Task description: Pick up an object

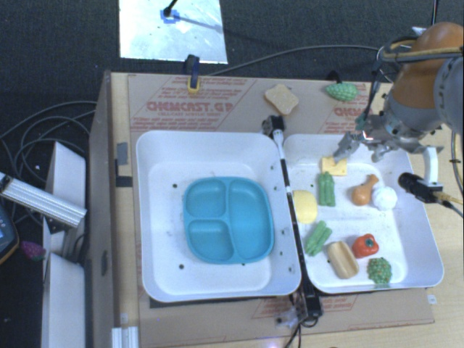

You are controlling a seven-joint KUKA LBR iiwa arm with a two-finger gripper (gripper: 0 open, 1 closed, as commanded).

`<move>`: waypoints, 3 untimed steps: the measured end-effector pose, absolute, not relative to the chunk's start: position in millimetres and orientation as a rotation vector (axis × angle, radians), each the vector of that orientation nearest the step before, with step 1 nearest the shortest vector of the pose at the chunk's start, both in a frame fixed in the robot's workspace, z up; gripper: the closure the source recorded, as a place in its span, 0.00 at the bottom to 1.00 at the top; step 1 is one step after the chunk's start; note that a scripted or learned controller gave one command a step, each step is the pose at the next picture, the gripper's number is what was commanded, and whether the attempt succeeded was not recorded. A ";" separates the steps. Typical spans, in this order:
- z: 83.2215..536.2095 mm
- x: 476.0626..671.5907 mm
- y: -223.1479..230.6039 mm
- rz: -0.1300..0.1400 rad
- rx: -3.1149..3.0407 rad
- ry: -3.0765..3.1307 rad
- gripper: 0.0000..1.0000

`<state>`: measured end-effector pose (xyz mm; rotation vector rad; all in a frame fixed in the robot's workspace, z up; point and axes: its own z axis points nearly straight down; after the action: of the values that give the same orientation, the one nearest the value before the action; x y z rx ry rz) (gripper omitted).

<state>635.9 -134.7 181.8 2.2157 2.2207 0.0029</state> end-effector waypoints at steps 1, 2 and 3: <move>88.1 623.5 -103.2 -0.001 2.219 2.228 0.00; 84.9 629.0 -108.5 0.003 2.217 2.223 0.00; 84.5 623.4 -104.5 0.000 2.218 2.224 0.00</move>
<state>623.4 -104.5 84.5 2.2179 2.2238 0.0004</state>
